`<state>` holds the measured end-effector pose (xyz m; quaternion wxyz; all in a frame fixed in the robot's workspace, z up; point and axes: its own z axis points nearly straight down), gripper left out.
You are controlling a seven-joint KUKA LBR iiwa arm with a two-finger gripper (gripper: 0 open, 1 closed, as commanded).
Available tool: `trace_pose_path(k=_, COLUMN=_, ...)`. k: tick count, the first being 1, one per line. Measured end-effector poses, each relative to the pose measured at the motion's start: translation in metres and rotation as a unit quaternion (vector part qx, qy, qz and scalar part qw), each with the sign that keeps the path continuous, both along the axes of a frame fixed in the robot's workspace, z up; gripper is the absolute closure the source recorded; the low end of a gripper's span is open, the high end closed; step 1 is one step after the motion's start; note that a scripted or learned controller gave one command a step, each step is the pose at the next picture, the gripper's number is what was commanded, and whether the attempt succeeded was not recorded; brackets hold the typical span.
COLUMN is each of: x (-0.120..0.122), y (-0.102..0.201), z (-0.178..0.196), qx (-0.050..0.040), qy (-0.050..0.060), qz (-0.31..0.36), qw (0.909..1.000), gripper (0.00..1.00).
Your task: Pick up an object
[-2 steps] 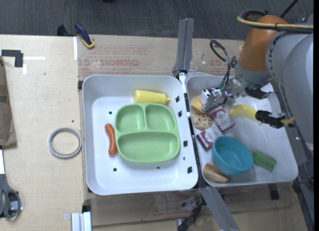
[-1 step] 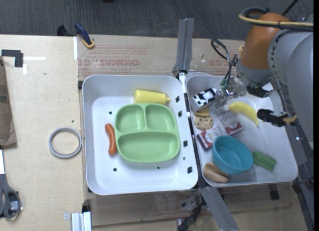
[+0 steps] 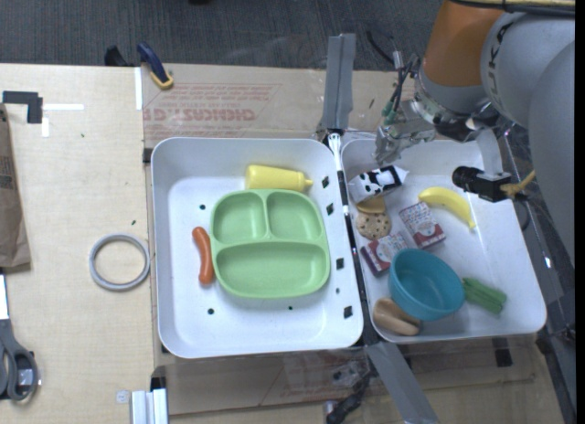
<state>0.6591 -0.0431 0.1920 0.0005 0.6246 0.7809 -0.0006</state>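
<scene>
Hovering over the right shallow white bin (image 3: 526, 258), the two-finger gripper (image 3: 388, 143) is seen.
Its opening cannot be told; a small black-and-white toy (image 3: 379, 180) lies just below.

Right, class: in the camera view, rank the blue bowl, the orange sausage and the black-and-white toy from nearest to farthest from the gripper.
1. Black-and-white toy: right bin, just below the gripper.
2. Blue bowl: right bin, toward its front.
3. Orange sausage: left bin, left of the green divided plate.
</scene>
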Motion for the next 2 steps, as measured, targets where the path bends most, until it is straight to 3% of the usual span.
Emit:
trace_pose_path(k=1, x=0.0, y=0.0, z=0.0, qx=-0.0002, qy=0.0, qz=0.0, qw=1.0, gripper=0.0)
trace_pose_path(k=2, x=-0.001, y=-0.095, z=-0.044, qx=0.0, qy=0.001, qz=0.021, qw=0.9998, gripper=0.0)
